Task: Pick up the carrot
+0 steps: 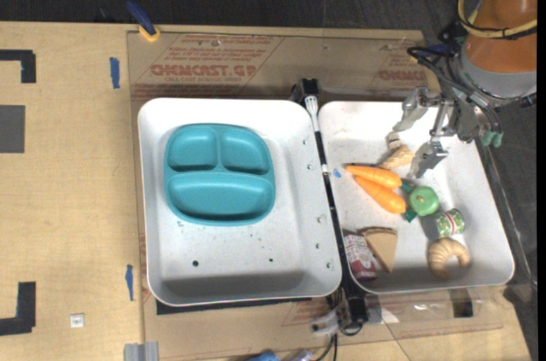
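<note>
The carrot lay near the middle of the right bin, toward its left wall, as two orange roots side by side with their thick ends meeting a green leafy top on the right. It rested flat on the bin floor, not lifted. Just above it sat a small pale item, too blurred to name. Toward the bin's near right corner stood a small can with a green label and, beside it, a croissant-like pastry. Along the near left wall lay a tan wedge and a dark red packet.

The gripper hung over the far right part of that bin, above and to the right of the carrot, its fingers apart and clamped on nothing; that spread probably suited a descent onto the roots, though the green top and the pale item crowded the approach.

The left bin carried a teal divided plate toward its far side, well apart from the work.
</note>
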Robot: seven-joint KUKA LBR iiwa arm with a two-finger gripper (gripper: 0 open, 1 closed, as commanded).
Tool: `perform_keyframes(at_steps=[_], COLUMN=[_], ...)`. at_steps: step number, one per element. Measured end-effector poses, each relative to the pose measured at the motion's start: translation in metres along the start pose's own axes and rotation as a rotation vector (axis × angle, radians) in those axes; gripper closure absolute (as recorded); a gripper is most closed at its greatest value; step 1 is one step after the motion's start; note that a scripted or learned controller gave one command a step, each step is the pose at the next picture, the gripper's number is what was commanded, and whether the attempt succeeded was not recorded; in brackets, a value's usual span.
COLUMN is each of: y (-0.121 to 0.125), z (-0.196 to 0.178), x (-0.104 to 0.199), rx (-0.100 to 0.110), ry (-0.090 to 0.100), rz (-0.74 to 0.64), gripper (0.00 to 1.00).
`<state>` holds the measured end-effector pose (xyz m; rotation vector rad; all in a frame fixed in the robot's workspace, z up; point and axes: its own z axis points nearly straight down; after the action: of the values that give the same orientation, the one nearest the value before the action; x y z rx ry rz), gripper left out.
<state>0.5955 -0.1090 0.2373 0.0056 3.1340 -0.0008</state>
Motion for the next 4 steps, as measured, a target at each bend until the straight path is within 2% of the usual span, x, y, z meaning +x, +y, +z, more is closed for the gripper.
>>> perform_keyframes(at_steps=[1,2,3,4], y=[0.012,-0.005,0.005,0.005], z=[0.1,0.141,0.146,0.131], x=[0.002,0.022,0.058,0.054], rx=[-0.003,-0.001,0.0,0.001], ry=[0.01,-0.002,-0.01,-0.024], rz=[-0.067,0.171,0.272,0.271], gripper=[0.0,0.0,0.0,1.0])
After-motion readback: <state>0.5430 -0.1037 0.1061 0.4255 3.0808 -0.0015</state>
